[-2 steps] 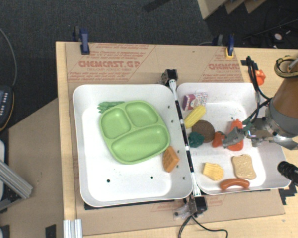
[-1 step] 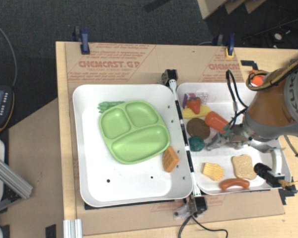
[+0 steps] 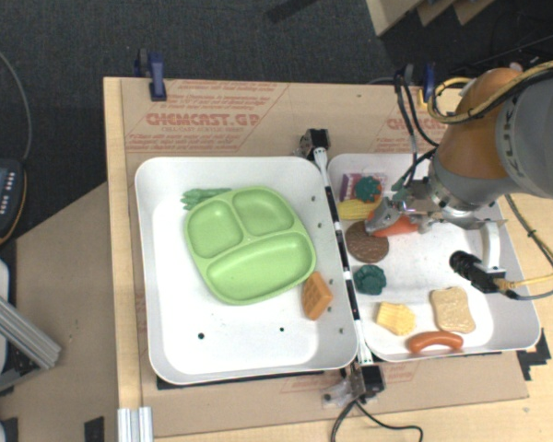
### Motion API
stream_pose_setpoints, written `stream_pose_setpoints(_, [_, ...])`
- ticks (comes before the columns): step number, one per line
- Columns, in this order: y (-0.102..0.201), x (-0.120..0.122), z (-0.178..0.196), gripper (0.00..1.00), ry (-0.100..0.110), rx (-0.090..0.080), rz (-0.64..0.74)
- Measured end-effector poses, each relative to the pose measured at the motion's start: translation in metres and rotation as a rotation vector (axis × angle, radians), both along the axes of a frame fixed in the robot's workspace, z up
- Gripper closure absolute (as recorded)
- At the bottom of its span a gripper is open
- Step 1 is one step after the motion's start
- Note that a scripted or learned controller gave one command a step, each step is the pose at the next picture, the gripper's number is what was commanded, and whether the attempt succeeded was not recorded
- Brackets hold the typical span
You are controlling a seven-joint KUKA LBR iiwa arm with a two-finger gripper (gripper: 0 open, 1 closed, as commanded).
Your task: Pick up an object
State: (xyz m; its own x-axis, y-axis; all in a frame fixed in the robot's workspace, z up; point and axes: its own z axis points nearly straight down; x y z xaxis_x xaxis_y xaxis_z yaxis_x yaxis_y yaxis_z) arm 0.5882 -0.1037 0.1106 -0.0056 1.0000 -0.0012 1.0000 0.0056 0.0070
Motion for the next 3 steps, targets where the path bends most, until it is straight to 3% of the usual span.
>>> stream_pose_setpoints(1, [0.002,0.042,-0.027,0.0,0.007,-0.002,-0.004])
stream_pose_setpoints(2, [0.003,0.041,-0.016,1.0,0.005,-0.001,-0.004])
stream_pose_setpoints(3, [0.051,0.018,0.114,1.0,-0.008,0.002,0.0])
